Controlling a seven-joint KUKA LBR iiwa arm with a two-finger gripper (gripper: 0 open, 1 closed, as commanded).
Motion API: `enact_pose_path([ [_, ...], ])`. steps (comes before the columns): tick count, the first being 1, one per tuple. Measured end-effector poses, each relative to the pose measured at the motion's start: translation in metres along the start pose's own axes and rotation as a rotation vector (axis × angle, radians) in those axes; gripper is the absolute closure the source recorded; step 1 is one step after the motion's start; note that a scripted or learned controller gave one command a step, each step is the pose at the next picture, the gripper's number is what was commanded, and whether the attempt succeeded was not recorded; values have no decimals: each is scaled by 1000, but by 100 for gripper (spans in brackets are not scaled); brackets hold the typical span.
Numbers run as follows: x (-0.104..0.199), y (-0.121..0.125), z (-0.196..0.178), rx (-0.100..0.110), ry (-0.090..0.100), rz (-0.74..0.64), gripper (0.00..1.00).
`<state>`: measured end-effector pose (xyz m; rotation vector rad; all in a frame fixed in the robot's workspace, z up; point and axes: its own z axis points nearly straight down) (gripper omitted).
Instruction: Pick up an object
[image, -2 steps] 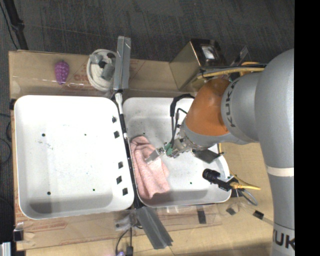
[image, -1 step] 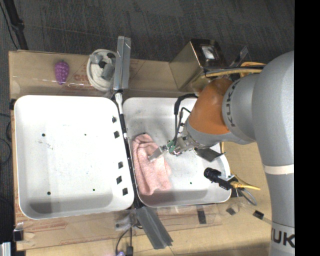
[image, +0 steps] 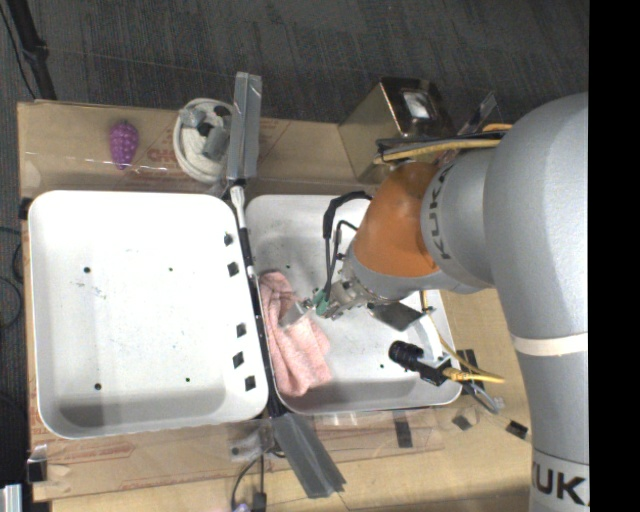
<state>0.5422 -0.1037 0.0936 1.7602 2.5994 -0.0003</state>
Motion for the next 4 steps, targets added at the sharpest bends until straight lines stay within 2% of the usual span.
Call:
enact_pose_path([
  [1,3,-1,0,1,-1,-4,0],
  [2,4,0,-10,1,1,-11,100],
  [3,4,0,-10,1,0,-11,0],
  [4,-17,51,0,1,1,80,0],
])
